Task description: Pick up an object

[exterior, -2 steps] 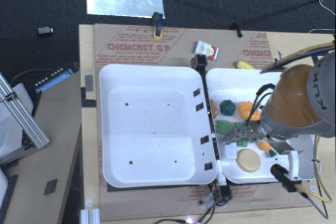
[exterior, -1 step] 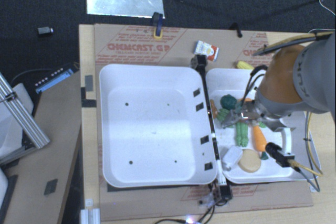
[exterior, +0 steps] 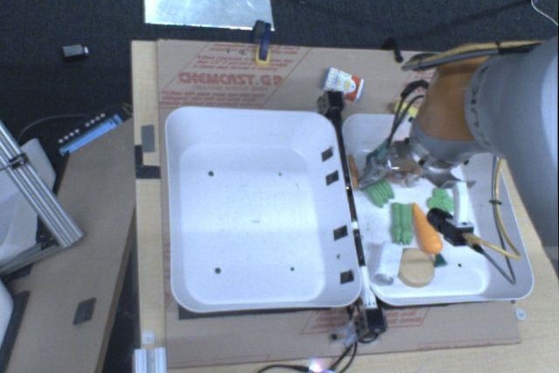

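Nearest me in the right bin (exterior: 515, 275) lies a tan round disc (exterior: 417, 269), then an orange carrot (exterior: 425, 228) beside a green ridged piece (exterior: 401, 222), all loose toys crowded toward the divider. Just beyond, I see the gripper (exterior: 381, 169) low over another green piece (exterior: 378, 190) by the inner wall; whether it grips I cannot tell. That wall leaves little room there. The left bin (exterior: 253, 205) offers open floor.

Red print "CHEMCAST GP" legible on brown board (exterior: 229, 76) – at 12 o'clock of left bin (exterior: 179, 128); smaller lines unreadable.
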Tool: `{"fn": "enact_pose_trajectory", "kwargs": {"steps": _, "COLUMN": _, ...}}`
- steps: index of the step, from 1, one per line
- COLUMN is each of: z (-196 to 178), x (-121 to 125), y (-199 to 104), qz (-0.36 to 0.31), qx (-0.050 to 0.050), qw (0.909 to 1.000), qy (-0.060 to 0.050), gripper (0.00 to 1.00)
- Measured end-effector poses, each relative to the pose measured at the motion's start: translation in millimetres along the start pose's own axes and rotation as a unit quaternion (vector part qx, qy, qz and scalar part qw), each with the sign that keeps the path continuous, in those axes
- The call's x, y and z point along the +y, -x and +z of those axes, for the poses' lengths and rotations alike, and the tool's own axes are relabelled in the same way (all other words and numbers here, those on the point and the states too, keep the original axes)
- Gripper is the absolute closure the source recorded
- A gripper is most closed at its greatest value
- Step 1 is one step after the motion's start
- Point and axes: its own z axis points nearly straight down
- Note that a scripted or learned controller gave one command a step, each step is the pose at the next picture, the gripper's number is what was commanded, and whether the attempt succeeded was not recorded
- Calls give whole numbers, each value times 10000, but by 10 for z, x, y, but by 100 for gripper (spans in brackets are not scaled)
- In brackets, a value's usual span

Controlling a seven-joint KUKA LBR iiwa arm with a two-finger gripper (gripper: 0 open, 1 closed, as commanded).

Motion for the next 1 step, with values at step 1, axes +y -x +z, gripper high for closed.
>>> {"fn": "enact_pose_trajectory", "kwargs": {"steps": 1, "z": 12, "x": -643, "y": 391, "qz": 43, "qx": -4, "qw": 10000, "qy": -31, "gripper": 0}}
